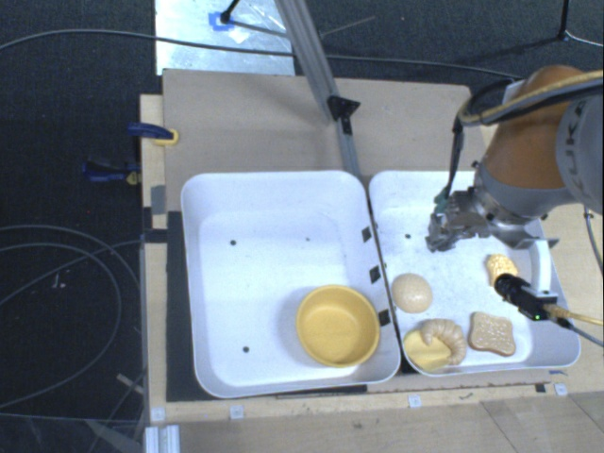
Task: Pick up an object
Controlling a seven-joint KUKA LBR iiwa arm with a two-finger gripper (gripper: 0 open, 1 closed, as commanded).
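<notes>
Over the far part of the right bin (pixel 557 347), the gripper (pixel 442 236) is seen hanging from the grey arm with its orange band, which reaches in from the right. Whether anything is clasped cannot be told, since the dark tip is small and blurred against the white floor; nothing is visibly held there. By that evidence the task is judged not yet done: no object has been lifted, and every item is seen resting in a bin. Nearest the gripper, a pale round bread roll (pixel 412 293) is lying toward the near left of the right bin, close beside the divider. Nearer still, a croissant (pixel 444 340) is set against a yellow piece (pixel 421 351) at the near left corner, and a slice of toast (pixel 493 333) is placed just to its right. A yellow corn-like item (pixel 501 268) is found to the right, beside a black part of the tool bearing a small green light. Farther out, a yellow bowl (pixel 338 325) is set in the near right corner of the left bin (pixel 217 206). No brand, label or readable writing can be made out anywhere.
</notes>
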